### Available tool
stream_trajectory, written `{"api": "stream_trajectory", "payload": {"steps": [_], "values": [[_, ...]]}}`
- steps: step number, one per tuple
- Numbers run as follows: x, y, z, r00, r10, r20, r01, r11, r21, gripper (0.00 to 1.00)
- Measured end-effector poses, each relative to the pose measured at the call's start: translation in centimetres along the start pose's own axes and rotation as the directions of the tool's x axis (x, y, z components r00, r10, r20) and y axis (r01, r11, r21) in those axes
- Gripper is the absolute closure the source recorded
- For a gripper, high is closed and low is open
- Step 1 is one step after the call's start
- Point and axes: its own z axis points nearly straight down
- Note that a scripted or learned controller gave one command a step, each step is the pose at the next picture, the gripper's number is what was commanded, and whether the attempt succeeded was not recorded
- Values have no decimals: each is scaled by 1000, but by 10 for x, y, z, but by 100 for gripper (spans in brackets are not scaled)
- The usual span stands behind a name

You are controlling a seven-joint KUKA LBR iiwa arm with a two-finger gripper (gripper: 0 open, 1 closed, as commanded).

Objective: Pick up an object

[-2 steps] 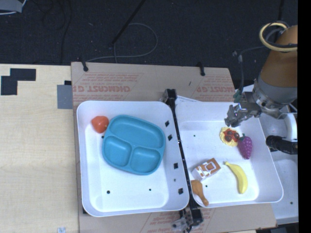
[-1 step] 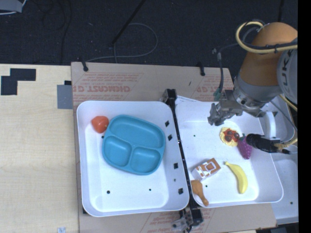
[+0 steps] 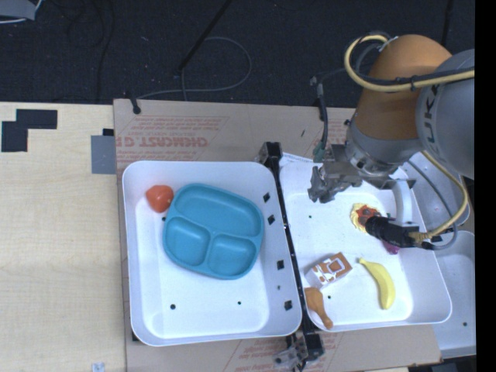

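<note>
In the camera view, the grey pincer hung over the back left part of the right-hand shallow white bin. It merged with its own dark body, so whether it was open or closed could not be told, and nothing was visibly in its hold. Just to its right, a small yellow-and-red object lay partly covered by the robot's own parts, its shape unclear. Nearer the front lay a curved yellow plastic banana, well apart from the pincer, with a small white-and-orange carton to its left and a brown drumstick-shaped toy by the front edge. The left-hand white bin held a blue three-compartment plate with a small red-orange ball just beside it, all on the pale wooden surface
</note>
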Motion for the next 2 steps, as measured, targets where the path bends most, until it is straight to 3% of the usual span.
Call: {"api": "stream_trajectory", "payload": {"steps": [1, 2], "values": [[50, -11, 18, 1000, 0, 1, 0, 1000, 2, 100], [98, -14, 13, 1000, 0, 2, 0, 1000, -1, 100]]}}
